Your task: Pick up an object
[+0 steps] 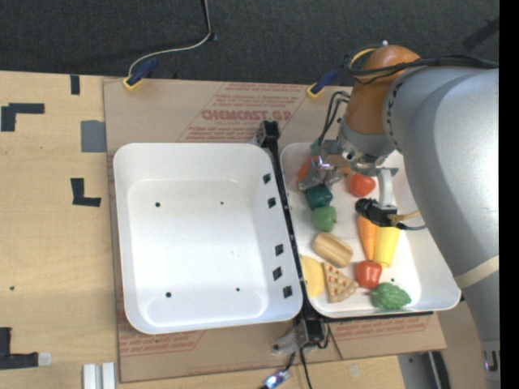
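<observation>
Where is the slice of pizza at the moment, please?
The pizza slice lies in the right bin, near its front edge, between the yellow cheese wedge and the red pepper, just below the bread roll.

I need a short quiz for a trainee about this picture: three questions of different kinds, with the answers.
1. True or false: the toy food lies in the left bin.
2. Which item lies nearest the right bin's front right corner? A) bread roll B) green broccoli C) pizza slice
3. Fill in: the hand hangs over the right bin's ____ end, near the dark green piece.

Key: 1 false; 2 B; 3 far.
</observation>
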Controlling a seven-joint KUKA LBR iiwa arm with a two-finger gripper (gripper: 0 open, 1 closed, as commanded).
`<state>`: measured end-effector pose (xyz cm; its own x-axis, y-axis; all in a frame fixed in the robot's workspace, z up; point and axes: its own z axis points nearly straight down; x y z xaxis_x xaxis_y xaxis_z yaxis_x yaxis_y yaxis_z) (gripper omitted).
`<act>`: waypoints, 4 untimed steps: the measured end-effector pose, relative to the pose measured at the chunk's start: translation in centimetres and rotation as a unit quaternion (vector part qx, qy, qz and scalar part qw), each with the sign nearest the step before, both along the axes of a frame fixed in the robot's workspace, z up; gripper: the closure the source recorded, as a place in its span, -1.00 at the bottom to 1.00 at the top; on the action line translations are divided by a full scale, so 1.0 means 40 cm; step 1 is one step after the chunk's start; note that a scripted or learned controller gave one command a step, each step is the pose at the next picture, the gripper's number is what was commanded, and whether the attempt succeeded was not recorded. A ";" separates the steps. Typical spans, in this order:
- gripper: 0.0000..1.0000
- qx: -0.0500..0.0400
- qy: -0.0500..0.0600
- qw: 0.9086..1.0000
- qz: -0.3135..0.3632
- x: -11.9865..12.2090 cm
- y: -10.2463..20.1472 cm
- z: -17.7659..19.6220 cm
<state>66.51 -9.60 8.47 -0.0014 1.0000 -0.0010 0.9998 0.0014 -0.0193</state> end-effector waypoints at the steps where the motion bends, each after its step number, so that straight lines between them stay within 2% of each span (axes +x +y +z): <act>1: 1.00 0.000 -0.009 1.000 -0.001 -0.037 0.004 0.099; 2: 1.00 0.000 -0.011 1.000 -0.003 -0.279 -0.029 0.001; 3: 1.00 0.002 -0.010 1.000 0.003 -0.397 0.185 0.260; 4: 1.00 0.001 -0.007 1.000 0.001 -0.422 0.280 0.247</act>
